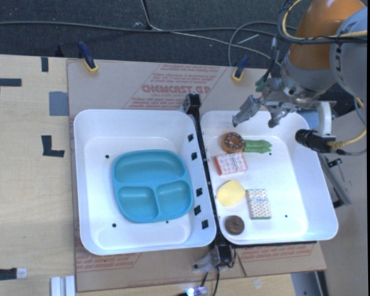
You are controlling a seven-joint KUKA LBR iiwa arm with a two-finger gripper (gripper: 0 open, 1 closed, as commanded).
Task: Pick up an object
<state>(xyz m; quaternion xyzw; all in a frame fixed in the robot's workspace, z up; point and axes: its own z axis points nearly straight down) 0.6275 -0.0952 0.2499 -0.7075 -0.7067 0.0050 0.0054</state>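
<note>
My gripper (259,116) hangs over the far edge of the right bin (308,184), open, with nothing between its fingers. Just below it in the bin lie a brown donut-like round (232,142) and a green leafy piece (257,145). Nearer the front sit a red-and-white packet (230,163), a yellow lump (230,193), a small patterned box (258,203) and a dark brown disc (234,225). The gripper is above and apart from all of them.
The left bin (98,134) holds a blue divided tray (152,185). A black clip divider (197,159) runs between the bins. Yellow clamps (88,60) (239,71) pin the cardboard at the back. Cables loop near the arm's wrist (320,29).
</note>
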